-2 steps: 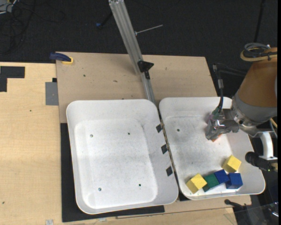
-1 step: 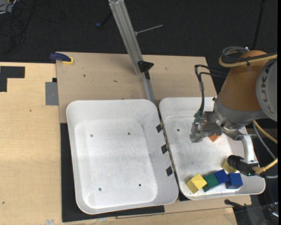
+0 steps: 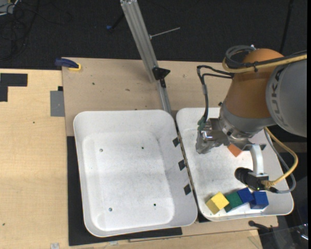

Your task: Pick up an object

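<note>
White plastic forms both shallow bins on the desk [image 3: 31, 154]. I see the tool [image 3: 206, 143] low over the right bin [image 3: 210, 173], in its upper half, near the wall shared with the left bin [image 3: 124, 170]. I cannot tell whether the tool is released or clenched, and nothing shows in its grasp.

Candidate objects sit at the right bin's near edge: a yellow block [image 3: 217, 202], a green block [image 3: 233, 199] touching it, and a blue block [image 3: 252, 197] beside the green. An orange block [image 3: 234, 150] lies just beside the wrist, partly hidden.

My judgement: the approach step is in hand. To do it well, I would select the yellow block, since one side stands free, align the tool across its free faces, descend vertically, and avoid nudging the green neighbour or the bin rim.
</note>
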Tool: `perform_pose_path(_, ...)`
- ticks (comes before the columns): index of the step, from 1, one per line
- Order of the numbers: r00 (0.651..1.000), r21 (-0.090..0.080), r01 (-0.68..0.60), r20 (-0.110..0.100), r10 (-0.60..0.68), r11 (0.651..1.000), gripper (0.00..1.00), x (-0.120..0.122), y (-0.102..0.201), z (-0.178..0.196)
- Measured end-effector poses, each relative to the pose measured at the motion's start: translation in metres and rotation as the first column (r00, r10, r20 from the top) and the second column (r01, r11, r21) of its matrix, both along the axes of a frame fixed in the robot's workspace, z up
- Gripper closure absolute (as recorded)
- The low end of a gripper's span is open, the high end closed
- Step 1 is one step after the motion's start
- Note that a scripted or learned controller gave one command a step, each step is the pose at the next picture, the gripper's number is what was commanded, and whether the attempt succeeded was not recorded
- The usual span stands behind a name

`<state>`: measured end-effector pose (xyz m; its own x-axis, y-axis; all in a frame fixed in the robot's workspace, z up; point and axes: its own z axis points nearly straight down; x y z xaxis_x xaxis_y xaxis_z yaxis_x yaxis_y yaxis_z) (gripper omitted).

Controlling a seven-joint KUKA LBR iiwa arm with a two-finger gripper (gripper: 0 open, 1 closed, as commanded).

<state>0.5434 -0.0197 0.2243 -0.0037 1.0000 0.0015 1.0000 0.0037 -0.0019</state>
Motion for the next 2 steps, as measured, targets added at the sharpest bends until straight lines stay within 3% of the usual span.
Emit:
perform_pose_path(1, 1.000, 0.001, 0.000, -0.003, 0.000, 1.000, 1.00, 0.004, 0.051, -0.009)
perform_pose_path(2, 1.000, 0.000, -0.001, 0.000, 0.001, 1.000, 1.00, 0.005, 0.104, 0.008)
